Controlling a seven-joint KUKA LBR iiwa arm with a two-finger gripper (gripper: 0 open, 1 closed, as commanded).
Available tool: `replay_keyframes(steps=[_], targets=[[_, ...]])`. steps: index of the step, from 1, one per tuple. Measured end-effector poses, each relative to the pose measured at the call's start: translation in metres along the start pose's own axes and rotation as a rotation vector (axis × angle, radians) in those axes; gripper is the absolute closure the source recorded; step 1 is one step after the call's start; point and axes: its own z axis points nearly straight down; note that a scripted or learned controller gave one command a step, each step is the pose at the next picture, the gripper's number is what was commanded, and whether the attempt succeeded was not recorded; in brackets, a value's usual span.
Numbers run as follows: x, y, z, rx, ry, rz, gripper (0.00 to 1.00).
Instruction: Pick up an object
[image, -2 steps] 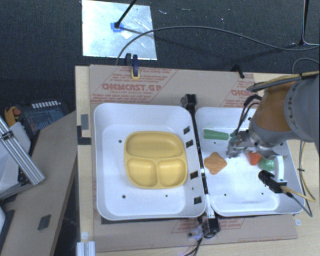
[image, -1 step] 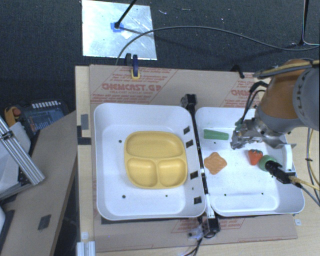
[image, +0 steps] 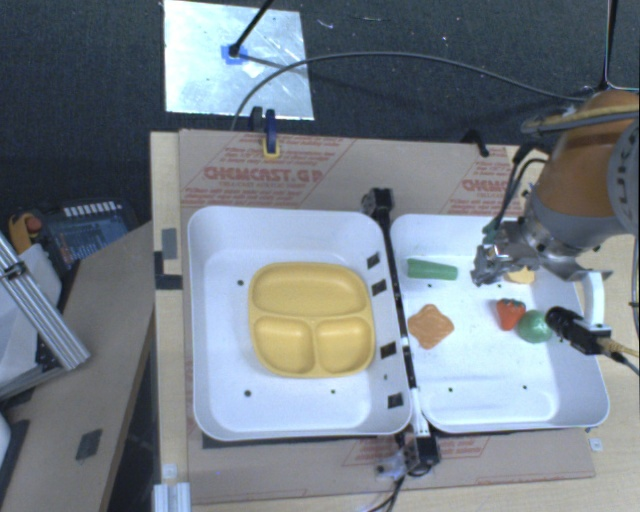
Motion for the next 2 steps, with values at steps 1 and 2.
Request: replay_keyframes(steps=[1, 2], targets=[[0.000, 0.001, -0.019, 0.003, 0.000, 0.000, 1.00], [0.054, 0.011, -0.009, 0.005, 0.002, -0.003, 1.00]])
